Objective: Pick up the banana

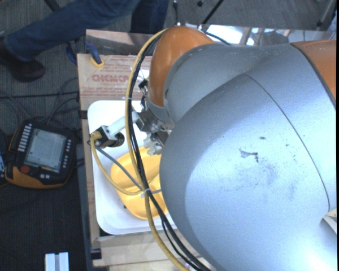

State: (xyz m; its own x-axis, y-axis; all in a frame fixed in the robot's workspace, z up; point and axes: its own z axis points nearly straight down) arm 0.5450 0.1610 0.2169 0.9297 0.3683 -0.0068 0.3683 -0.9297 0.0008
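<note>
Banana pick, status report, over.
Arm blocks most of the bin. Hand hidden behind it. Banana partly visible, lying in the bin, cables crossing it.

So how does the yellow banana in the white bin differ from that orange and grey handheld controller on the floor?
The yellow banana is plain and rounded, while the orange and grey handheld controller is boxy with a screen. The banana lies in the white bin, partly hidden by the grey arm; the controller lies in full view on the dark floor.

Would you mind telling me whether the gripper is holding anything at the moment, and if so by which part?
It cannot be told: the arm hides the gripper's fingers. The yellow banana lies in the white bin, partly under the arm.
</note>
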